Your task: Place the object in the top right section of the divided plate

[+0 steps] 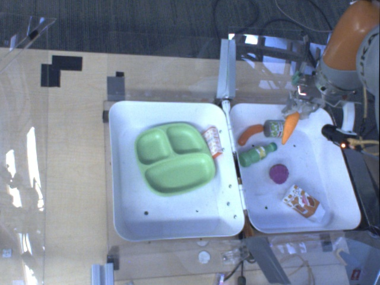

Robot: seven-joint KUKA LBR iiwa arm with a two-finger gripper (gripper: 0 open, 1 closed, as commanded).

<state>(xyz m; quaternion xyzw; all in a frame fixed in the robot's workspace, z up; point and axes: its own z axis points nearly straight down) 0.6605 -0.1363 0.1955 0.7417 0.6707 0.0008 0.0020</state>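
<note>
Gripper [301,103] hangs over the right bin's far edge with the orange carrot [290,127] dangling from its tip, apparently clamped. Carry it high, clear the divider, release over the green divided plate [176,157], top-right pocket.

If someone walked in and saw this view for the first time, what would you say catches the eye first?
Probably the green divided plate, lying in the left bin with a small packet at its right rim. Next, the bright clutter in the right bin: a carrot hanging slantwise just below the hand near the bin's far edge, and beside it a green bottle and a purple ball.
</note>
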